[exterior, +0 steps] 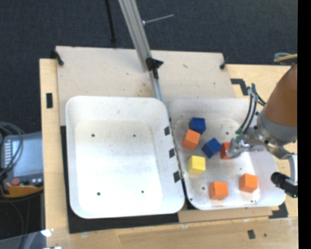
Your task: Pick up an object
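The right bin holds several small cubes. A blue cube and an orange cube lie near its upper left. Another blue cube sits at the middle, with a yellow cube below it. Two orange cubes rest near the front. My gripper reaches down into the bin from the right, right beside a red-orange cube that it partly hides. The gripper's body covers its fingers.
The left bin stands beside the right one, sharing a middle edge. A slanted metal rail rises from the back of the bench. The arm's grey and orange wrist hangs over the right bin's right side.
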### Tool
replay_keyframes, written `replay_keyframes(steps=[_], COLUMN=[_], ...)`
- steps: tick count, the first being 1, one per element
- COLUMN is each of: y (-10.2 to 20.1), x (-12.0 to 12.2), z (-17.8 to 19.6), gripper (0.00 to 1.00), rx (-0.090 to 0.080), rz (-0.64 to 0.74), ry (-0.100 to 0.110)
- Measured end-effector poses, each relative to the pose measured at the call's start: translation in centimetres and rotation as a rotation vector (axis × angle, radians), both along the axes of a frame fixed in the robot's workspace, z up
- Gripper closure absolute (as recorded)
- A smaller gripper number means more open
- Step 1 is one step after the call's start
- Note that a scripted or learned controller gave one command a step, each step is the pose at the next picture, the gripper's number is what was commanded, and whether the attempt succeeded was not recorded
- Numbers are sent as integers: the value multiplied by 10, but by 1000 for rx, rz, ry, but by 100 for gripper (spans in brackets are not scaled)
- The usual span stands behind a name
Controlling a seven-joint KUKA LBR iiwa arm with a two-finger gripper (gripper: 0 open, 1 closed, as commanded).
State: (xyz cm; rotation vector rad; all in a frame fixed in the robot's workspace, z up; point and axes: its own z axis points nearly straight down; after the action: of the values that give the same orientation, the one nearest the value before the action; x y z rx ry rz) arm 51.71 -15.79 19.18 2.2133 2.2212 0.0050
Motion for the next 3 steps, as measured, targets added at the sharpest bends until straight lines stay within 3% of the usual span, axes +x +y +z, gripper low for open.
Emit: replay_keyframes(steps=[1, 2, 3], y=[-2, -3, 52], x=[5, 5, 12], z=[64, 69, 56], gripper=[100, 100, 100], rx=[-1, 1, 2], rz=[0, 2, 4], ry=[-2, 4, 5])
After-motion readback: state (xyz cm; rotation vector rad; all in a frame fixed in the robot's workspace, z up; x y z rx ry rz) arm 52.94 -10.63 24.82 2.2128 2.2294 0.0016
